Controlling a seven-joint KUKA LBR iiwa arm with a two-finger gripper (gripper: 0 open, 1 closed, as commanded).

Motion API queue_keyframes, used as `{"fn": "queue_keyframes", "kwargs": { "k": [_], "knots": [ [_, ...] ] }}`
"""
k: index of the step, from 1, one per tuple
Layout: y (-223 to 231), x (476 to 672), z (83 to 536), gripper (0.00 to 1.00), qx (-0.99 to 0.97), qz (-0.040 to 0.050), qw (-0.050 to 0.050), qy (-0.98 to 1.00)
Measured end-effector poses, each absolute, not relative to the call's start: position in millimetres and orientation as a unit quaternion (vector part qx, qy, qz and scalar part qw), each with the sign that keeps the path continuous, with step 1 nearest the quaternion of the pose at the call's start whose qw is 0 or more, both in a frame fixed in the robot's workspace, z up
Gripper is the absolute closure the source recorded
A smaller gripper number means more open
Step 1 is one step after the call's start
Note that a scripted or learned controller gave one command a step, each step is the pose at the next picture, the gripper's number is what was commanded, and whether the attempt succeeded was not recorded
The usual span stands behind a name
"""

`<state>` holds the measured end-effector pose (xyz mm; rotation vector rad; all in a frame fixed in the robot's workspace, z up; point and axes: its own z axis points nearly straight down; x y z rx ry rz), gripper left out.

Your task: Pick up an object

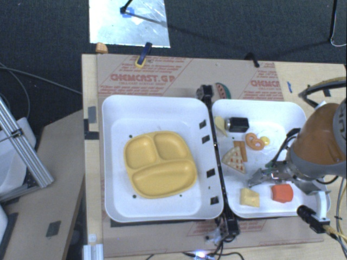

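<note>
yellow divided plate in left bin, tool low over right bin, near orange block

Bright, even overhead light; white bins near blown out at their rims; glare on the foil sheet at 11 o'clock; soft short shadows under the yellow tray; arm at 3 o'clock slightly blurred (whole frame coarse).

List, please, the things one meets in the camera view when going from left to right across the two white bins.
yellow divided plate → black block → waffle piece → pretzel → orange block
</note>
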<state>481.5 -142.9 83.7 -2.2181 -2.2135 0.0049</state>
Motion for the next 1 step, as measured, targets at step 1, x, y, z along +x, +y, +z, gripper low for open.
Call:
{"fn": "queue_keyframes", "kwargs": {
  "k": [1],
  "knots": [
    [-140.2, 486.9, 84.1, 0.0, -0.707, -0.0007, 0.0, -0.707]
  ]
}}
